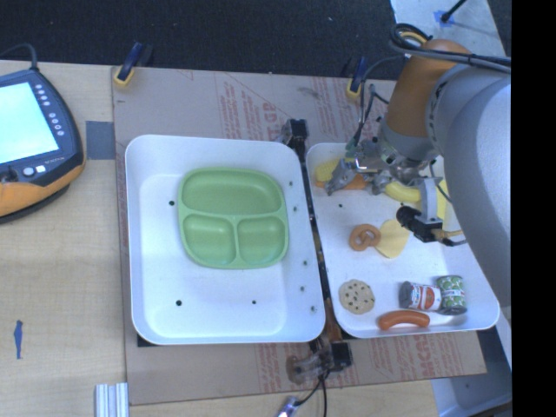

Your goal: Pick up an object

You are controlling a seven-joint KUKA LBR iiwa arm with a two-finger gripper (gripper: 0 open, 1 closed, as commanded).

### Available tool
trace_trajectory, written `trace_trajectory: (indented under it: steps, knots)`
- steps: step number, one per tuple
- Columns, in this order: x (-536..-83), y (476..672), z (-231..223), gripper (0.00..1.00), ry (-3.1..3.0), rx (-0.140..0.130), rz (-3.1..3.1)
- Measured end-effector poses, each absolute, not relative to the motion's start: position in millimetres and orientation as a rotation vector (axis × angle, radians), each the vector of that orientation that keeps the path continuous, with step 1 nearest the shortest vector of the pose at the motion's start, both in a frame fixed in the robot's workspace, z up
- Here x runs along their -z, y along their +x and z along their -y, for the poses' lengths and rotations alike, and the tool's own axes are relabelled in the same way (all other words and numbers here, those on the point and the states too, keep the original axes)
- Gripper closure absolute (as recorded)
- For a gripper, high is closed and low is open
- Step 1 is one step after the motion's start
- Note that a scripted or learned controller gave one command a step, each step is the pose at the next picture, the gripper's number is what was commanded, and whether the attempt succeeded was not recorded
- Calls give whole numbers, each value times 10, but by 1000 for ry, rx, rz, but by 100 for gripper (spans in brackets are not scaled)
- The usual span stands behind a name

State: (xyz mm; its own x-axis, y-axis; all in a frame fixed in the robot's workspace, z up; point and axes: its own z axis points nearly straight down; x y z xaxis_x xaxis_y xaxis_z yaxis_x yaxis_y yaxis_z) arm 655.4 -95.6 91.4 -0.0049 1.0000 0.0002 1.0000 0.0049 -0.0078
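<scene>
The gripper (363,177) is low at the far end of the right bin (486,318), and whether its fingers are spread or closed I can't tell. Pressed in close around it are yellow pieces: one (323,172) just to its left by the bin wall, and a banana-like piece (403,191) just to its right, lying crosswise. Nearer me, well apart from the gripper, sit a pretzel (364,236), a cookie (356,296), a sausage (403,321) and two small cans (433,295).

Illumination: bright, even, from overhead.
Glare: my left bin (148,233) floor washes out white.
Shadows: soft, short under my arm (460,102).
Focus: slightly soft throughout.
</scene>
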Motion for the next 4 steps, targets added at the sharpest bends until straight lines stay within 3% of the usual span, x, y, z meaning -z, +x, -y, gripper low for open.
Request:
trace_trajectory:
  steps: [1,2,3,4]
  knots:
    - [-915,6553,932,0,-2211,-9,2222]
    - [-920,6559,1495,0,-2219,-4,2222]
    - [-914,5862,1094,0,-2214,-5,2223]
    - [-903,6518,1229,0,-2208,-13,2220]
